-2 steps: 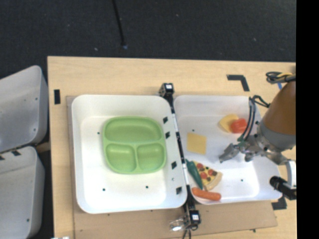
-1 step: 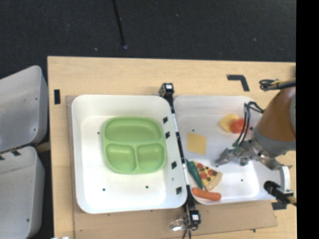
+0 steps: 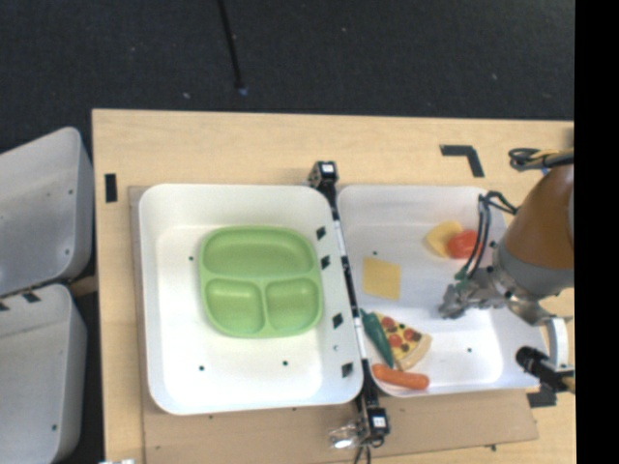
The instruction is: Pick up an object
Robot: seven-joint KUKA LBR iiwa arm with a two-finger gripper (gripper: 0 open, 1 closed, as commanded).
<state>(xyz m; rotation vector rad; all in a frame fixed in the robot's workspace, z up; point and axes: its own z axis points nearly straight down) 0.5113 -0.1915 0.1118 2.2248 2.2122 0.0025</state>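
The right bin (image 3: 416, 206) holds several toy foods. A pale yellow cheese square (image 3: 381, 278) lies at its middle left. A yellow piece with a red piece (image 3: 453, 240) sits toward the back right. A pizza slice (image 3: 406, 343), a green vegetable (image 3: 375, 335) and an orange-red sausage (image 3: 400, 379) crowd the front left corner. My gripper (image 3: 455, 305) hangs low over the bare floor in the bin's right half, right of the cheese and below the red piece. Nothing shows between its fingers.
The left bin (image 3: 164, 356) carries a green three-compartment plate (image 3: 259, 280). A divider with black clips (image 3: 340, 278) runs between the bins. The arm's orange band (image 3: 547, 222) and grey body cover the right bin's right edge. Bare wooden bench (image 3: 242, 148) surrounds both bins.
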